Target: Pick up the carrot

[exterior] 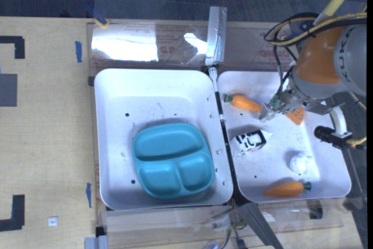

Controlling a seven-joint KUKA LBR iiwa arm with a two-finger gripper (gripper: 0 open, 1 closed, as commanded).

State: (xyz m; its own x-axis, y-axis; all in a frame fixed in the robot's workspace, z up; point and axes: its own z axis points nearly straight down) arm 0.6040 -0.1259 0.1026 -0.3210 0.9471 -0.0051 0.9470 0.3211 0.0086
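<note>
The claw point(273, 107) hangs low in the right-hand bin point(326, 183), just beside the blunt right end of a carrot point(245, 104) that lies near the bin's upper left corner, its green top pointing left toward the divider. Whether the claw is spread or pressed together I cannot tell, since the wrist and cables crowd that spot, and nothing is visibly between its tips. A second carrot point(284, 188) lies along the bin's lower edge, well apart from the arm, so the upper one looks like the target in hand. To do this step well, the claw should straddle the carrot across its thick middle rather than nip the tapered end, where a smooth cone tends to squirt out as the jaws close. Turning the wrist so the jaws close across the carrot's short axis, then descending until the tips reach the bin floor on both sides, would give the firmest hold. An orange piece point(295, 116) sits just right of the claw and could be clipped or caught by mistake, so the approach should shift left, away from it. The black-and-white item point(250, 140) below and the white ball point(299, 164) are near but out of the path. The blue divided tray point(172, 165) in the left bin point(111, 125) plays no part.
</note>
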